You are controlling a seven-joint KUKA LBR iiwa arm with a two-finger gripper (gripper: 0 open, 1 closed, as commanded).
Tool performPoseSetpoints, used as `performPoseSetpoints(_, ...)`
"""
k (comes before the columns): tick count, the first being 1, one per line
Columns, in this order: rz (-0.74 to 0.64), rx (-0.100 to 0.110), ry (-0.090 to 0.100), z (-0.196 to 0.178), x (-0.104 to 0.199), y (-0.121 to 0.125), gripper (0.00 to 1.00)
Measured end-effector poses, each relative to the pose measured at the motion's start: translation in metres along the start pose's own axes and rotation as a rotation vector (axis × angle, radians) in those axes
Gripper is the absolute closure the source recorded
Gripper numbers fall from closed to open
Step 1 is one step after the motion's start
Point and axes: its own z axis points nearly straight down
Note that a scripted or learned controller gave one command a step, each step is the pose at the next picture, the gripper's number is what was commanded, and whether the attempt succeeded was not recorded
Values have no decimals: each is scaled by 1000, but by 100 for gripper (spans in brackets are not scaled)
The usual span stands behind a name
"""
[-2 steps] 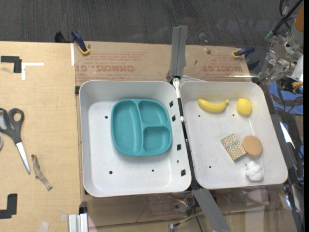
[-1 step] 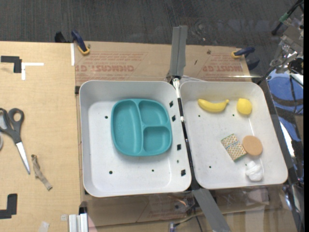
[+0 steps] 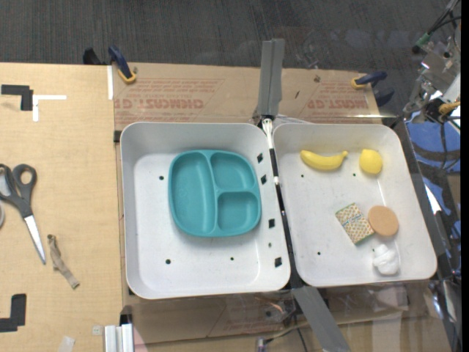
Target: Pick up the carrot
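Camera view: banana (image 3: 323, 160) and lemon (image 3: 371, 161) near right bin's (image 3: 315, 211) far wall, bare floor below; divided plate (image 3: 215, 193) centred in left bin (image 3: 143, 218); pincer state impossible to tell.

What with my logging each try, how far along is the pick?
Nothing looks done: the banana, lemon, patterned block, tan disc and white lump all lie in the right bin. Nothing is being lifted. None reads plainly as a carrot, so the whole pick is left.

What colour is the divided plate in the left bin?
Teal, plain and unpatterned. The plate shows clearly in the camera view, sitting in the white left bin.
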Motion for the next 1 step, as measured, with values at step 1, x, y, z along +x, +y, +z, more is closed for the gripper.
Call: performPoseSetpoints(1,65,1,1,0,-42,-38,100)
